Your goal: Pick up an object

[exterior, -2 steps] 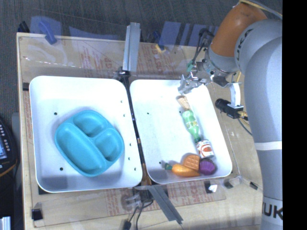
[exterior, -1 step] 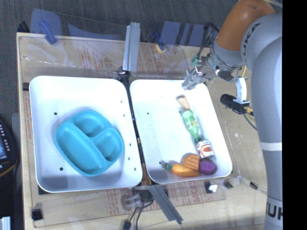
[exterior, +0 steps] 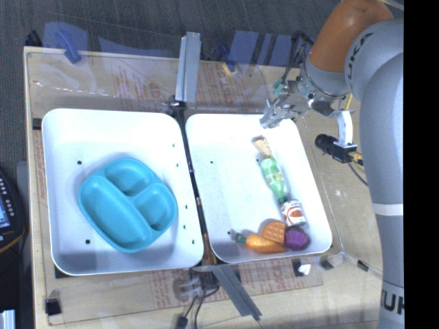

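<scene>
My gripper (exterior: 273, 114) hangs over the far right corner of the right bin (exterior: 226, 184), above the other objects, with nothing visible between its fingers. Below it in that bin lies a green bottle (exterior: 273, 173) with a tan cap, pointing toward the gripper. Near the bin's front right corner sit a small red-and-white can (exterior: 293, 213), a purple piece (exterior: 296, 238), an orange waffle-like piece (exterior: 274, 231) and an orange carrot-shaped toy (exterior: 258, 243).
The left bin (exterior: 62, 136) holds a blue divided plate (exterior: 127, 202). A metal bar (exterior: 186, 67) stands upright behind the gap between the bins. The grey arm with its orange band (exterior: 343, 33) fills the right side.
</scene>
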Action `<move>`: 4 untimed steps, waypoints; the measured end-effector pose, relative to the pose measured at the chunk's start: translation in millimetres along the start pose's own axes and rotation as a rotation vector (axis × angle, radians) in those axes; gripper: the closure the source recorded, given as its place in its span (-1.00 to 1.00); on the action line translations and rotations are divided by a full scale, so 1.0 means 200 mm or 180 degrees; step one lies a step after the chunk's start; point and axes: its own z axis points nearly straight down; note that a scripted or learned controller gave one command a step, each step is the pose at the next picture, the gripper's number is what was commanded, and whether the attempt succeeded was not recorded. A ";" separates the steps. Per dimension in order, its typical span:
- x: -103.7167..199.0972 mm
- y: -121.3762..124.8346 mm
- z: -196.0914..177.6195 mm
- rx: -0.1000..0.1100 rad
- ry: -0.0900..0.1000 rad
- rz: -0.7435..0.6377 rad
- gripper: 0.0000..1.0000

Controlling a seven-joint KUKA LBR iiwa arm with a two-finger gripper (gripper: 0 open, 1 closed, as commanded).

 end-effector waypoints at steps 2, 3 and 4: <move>0.00 0.00 -0.01 0.0001 0.0000 -0.0005 1.00; 0.01 0.00 -0.01 0.0003 0.0001 -0.0007 1.00; 0.01 0.00 -0.01 0.0001 0.0000 -0.0008 1.00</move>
